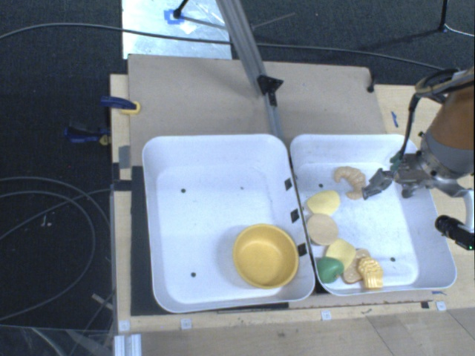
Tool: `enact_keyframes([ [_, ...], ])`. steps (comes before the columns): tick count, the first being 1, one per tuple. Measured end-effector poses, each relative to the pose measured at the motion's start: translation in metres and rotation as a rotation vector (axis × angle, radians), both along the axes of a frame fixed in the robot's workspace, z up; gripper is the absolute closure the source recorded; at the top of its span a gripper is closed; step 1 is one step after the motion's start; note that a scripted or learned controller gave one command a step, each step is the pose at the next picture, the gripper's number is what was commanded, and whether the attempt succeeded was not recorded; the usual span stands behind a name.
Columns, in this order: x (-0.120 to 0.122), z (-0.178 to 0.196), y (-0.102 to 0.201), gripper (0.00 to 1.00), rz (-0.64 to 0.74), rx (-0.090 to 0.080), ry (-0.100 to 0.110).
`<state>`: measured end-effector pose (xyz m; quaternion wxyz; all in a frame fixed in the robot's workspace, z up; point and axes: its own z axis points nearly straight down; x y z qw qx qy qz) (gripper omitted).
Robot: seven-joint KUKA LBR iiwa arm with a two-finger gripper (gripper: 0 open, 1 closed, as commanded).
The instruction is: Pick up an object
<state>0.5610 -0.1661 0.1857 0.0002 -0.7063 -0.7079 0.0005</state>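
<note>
Left of the black clips [295, 215]: one yellow bowl [266, 254]. Right: six small food pieces, croissant [350, 176] nearest the pincer [373, 187], whose jaws stand apart, clamping nothing.

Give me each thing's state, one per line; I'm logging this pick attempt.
Yellow bowl: upright, in left bin.
Croissant: lying in right bin, beside the gripper, not held.
Green piece: lying at the right bin's front.

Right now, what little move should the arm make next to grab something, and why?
Probably a short move toward the view's left and down. The gripper hangs inside the right bin with its tip right beside the tan croissant-shaped piece, and nothing sits between its fingers yet. That piece is the closest; the other pieces cluster farther off, along the bin's left wall and near corner.
</note>
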Motion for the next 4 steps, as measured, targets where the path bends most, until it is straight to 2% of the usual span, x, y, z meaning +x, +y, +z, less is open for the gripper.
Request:
enact_keyframes([
  [2,0.001,-0.097,-0.006,0.0,-0.002,0.001,0.002],
  [3,0.003,-0.083,-0.007,1.0,-0.003,-0.001,-0.005],
  [4,0.003,-0.039,-0.012,1.0,-0.004,-0.002,-0.007],
])
